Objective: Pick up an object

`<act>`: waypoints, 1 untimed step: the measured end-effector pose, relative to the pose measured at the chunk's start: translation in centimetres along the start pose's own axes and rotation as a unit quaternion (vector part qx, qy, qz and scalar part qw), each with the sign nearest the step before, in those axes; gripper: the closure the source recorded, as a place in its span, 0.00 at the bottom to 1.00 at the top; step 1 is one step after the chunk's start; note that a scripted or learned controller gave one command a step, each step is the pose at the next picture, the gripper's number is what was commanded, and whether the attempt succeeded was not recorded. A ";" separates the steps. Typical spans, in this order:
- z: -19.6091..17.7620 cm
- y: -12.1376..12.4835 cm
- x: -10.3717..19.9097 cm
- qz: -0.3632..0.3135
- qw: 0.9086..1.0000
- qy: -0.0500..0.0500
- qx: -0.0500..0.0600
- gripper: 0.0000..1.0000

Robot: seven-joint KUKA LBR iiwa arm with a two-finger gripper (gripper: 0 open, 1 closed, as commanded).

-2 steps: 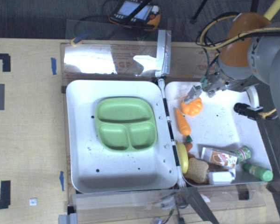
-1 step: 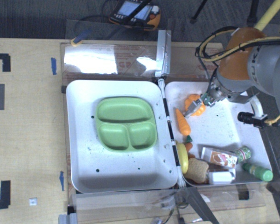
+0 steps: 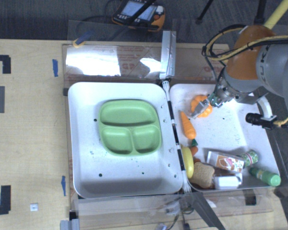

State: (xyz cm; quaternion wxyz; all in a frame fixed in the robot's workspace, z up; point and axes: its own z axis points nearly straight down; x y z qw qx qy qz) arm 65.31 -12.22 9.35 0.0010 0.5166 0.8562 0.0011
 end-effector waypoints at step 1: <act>-9.3 3.3 3.4 -0.013 1.000 0.000 0.001 1.00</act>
